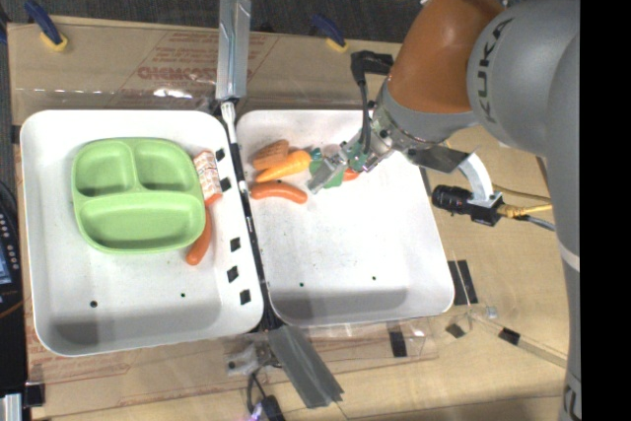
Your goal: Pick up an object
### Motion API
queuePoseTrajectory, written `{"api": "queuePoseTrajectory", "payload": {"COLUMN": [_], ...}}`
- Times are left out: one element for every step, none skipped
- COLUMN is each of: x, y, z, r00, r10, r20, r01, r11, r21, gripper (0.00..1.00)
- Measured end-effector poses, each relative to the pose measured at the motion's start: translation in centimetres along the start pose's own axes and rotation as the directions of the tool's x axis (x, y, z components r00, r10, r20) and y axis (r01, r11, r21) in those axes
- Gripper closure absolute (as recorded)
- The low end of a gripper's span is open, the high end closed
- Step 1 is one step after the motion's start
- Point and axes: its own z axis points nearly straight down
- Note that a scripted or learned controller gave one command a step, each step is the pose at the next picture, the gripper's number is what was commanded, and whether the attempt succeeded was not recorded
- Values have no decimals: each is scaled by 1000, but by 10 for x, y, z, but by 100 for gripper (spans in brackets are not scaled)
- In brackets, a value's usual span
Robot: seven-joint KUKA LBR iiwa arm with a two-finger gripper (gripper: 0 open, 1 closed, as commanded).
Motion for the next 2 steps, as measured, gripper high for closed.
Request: {"api": "queuePoseTrajectory", "payload": {"x": [-42, -58], "y": [25, 25], "z": [47, 29], "r00": [982, 894], "r10": [190, 447], "r20": [-1, 0], "r01": [-190, -447], "r11": [982, 894], "r21": [3, 3], "gripper": [100, 100]}}
